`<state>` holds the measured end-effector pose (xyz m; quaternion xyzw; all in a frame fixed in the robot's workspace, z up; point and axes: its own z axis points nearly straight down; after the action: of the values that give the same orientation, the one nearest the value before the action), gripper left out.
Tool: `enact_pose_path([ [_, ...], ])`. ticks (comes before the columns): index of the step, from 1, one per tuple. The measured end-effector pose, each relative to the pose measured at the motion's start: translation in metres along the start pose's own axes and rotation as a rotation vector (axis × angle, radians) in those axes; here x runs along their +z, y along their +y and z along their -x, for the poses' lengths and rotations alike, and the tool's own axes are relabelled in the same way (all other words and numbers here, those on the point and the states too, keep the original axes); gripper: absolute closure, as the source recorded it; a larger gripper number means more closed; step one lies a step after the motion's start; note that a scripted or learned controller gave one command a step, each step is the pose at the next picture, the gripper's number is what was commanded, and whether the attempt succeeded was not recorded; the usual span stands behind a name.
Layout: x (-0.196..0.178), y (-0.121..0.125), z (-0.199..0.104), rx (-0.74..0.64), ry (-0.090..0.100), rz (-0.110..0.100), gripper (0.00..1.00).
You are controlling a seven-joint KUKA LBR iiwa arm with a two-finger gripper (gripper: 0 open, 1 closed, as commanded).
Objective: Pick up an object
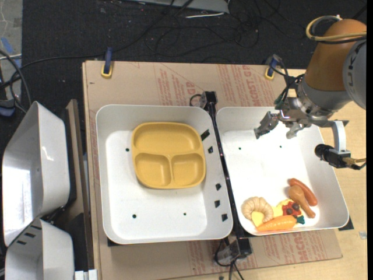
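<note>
The counter (151, 80) carries two shallow white bins side by side. The left bin (116, 214) holds a yellow divided plate (169, 154) lying flat near its middle. The right bin (256, 162) is bare across its upper part, with a small heap of toy food pressed into its near right corner.

The arm (335, 57) reaches in from the right and hangs over the upper part of the right bin. Its gripper (278, 125) sits above bare white floor, with the fingers spread apart and nothing between them; they touch no object.

The heap lies well apart from the gripper, toward the near edge of the bin and a little to the right in the camera view. So the coming move, as I judge it, must carry the fingers down-frame toward that corner. In the heap, the orange carrot (278, 224) lies with its long axis roughly along the bin's near wall. The sausage (303, 192) lies slantwise just above it. The pale croissant-like piece (256, 205) sits at the left end of the heap, nearest the open floor, and looks the easiest to reach.
</note>
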<state>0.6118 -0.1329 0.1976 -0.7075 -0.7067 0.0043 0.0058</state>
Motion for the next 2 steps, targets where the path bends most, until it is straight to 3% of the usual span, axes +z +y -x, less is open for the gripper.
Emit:
enact_pose_path([
  [1, -0.009, 0.003, 0.000, -0.003, -0.002, 0.014, 0.00],
  [2, 0.034, 0.005, 0.000, -0.001, -0.002, 0.012, 0.00],
])
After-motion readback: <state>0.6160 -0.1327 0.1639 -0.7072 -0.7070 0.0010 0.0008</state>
